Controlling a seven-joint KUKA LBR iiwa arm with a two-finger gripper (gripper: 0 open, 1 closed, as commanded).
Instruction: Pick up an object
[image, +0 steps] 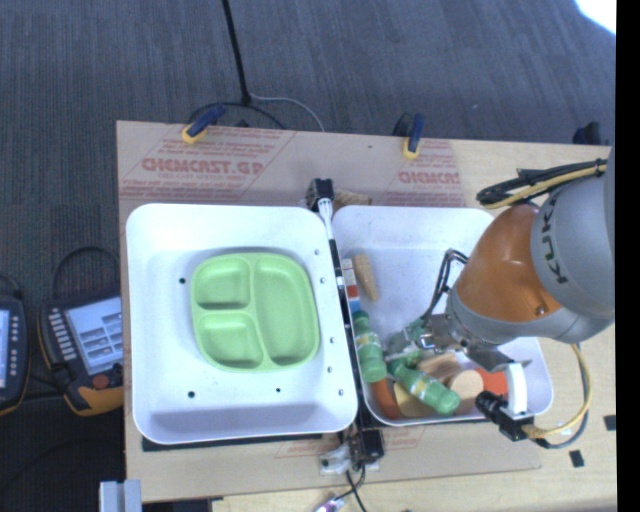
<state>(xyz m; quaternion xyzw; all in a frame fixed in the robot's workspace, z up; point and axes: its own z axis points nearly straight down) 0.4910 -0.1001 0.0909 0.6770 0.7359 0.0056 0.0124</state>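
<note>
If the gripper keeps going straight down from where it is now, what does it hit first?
Most likely the pile of small items at the near end of the right bin. The gripper hangs right over them, near the green pieces. Depth is hard to judge from this slanted view, so which item comes first is unclear.

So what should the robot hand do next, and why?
Probably lower a little straight down onto the pile. The hand hangs over the heap of toy food crowded in the near corner of the right bin, and nothing shows between its fingers. The green tray in the left bin is far off.
</note>
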